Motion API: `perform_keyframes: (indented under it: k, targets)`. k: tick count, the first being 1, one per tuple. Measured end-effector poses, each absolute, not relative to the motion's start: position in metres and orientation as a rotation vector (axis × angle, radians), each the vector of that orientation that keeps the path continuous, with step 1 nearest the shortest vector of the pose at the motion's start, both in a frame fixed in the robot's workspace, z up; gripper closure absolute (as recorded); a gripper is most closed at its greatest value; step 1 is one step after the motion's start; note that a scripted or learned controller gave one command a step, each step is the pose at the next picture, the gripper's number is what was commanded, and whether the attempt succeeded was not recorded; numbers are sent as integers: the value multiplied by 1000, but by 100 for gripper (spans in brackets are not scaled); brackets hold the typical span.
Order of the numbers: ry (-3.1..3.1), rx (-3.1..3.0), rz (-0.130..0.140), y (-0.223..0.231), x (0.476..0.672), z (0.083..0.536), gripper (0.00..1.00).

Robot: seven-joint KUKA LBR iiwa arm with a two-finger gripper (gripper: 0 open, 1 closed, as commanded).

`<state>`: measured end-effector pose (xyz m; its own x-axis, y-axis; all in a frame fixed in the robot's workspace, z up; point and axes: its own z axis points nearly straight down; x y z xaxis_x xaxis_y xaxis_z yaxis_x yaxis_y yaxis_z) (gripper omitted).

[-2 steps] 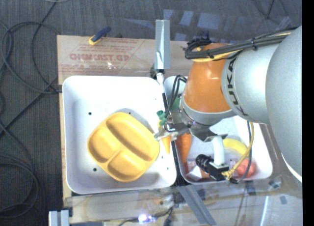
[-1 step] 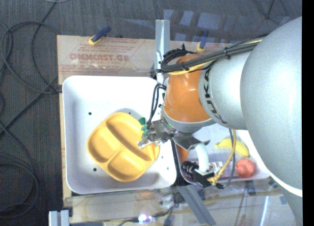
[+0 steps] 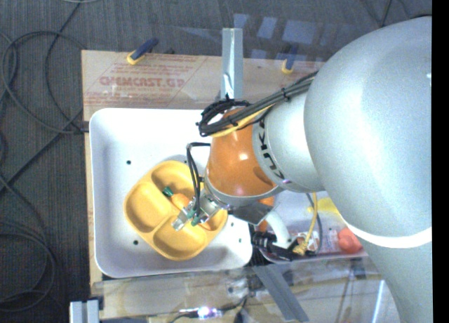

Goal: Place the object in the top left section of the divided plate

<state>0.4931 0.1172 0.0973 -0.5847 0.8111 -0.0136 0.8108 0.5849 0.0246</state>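
While the hand (image 3: 189, 215) hovers over the yellow divided plate (image 3: 151, 202), finger state unclear, arm hiding right bin (image 3: 330, 244).

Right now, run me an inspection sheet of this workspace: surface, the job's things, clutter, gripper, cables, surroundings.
Surface: wooden bench bearing a white bin on the left; a second bin sits mostly under the arm.
Job's things: yellow divided plate lies in the left bin; the object cannot be made out.
Clutter: an orange item and small bits in the right bin.
Gripper: gripper is low over the plate's right side; fingers too small to read.
Cables: black cable loop on the wrist; loose cables on the floor.
Surroundings: grey carpet; two yellow clamps at the bench's far edge.
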Motion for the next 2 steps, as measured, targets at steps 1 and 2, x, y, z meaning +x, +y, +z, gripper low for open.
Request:
perform_keyframes:
  k: [1, 2]
  targets:
    - [2866, 1291, -3, 128, 483, 187, 100]
    - [2866, 1291, -2, 128, 483, 187, 0]
